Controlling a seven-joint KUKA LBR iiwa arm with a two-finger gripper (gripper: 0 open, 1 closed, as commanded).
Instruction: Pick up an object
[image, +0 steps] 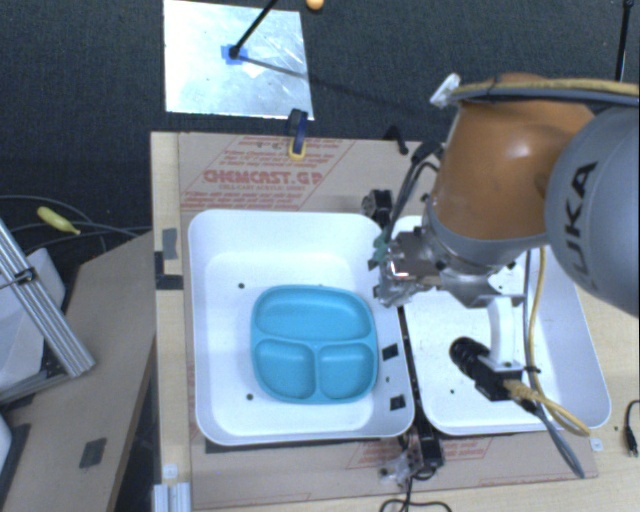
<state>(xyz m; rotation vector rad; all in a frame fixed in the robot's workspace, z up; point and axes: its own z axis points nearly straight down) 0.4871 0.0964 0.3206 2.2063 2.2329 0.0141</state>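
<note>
Dark carpet surrounds the bench, and a brown cardboard sheet (262, 172) with red lettering lies under the two white bins. At 12 o'clock from the bins you have a shiny silver sheet (205, 60) on the floor.

Your target is the blue tray (314, 343), the lone item in the left bin (218, 300). It is a light sky-blue plastic dish, roughly oval with softly rounded corners and a raised rim. Low ridges split it into three wells: one wide well along its 12 o'clock side and two smaller ones side by side along its 6 o'clock side. It lies flat on the bin floor, set a little toward 4 o'clock from the bin's centre, with its 3 o'clock edge near the bin's inner wall.

The gripper (392, 280) hangs over the seam between the left bin and the right bin (575, 350), at about 2 o'clock from the tray and just beside its rim. The bulky orange-and-grey arm (510, 170) covers it from above, so you cannot tell whether the gripper is wide or narrow. Nothing shows in its grasp.
</note>
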